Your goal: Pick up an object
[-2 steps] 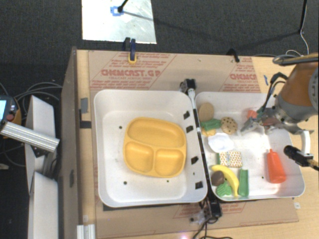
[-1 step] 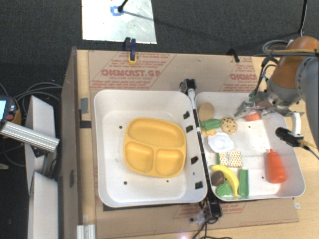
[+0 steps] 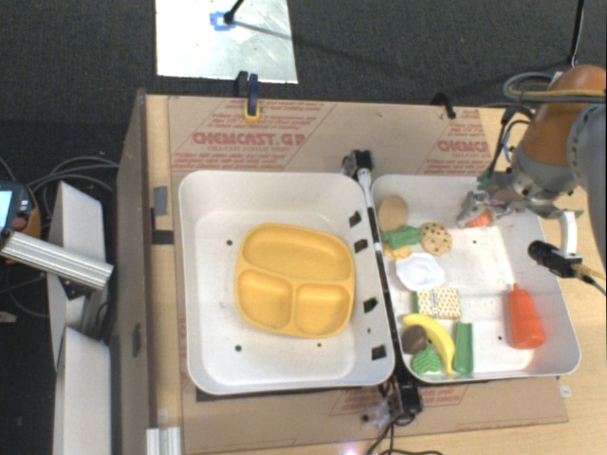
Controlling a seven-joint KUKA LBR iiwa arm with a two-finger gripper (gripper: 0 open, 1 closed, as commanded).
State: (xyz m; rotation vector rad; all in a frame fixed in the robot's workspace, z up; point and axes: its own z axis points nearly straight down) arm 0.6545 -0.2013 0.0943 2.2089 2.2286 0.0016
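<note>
Gripper point(image 3: 477, 212) sat low at the right bin's point(image 3: 560, 335) back edge. A small red-orange object point(image 3: 481, 221) lay at its fingertips, possibly pinched; finger state couldn't be told.

Yellow tray point(image 3: 292, 281) in white bin point(image 3: 204, 254); orange bottle point(image 3: 524, 317), yellow banana point(image 3: 429, 333), speckled tan cookie point(image 3: 435, 238), poss. checkered block point(image 3: 438, 302).

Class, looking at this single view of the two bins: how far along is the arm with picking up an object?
Done: the hand has reached the right bin's far end. In hand: something small and reddish sits at its tip; whether it is gripped is unclear. Left: a lift; the orange bottle and banana lie in the bin.
</note>
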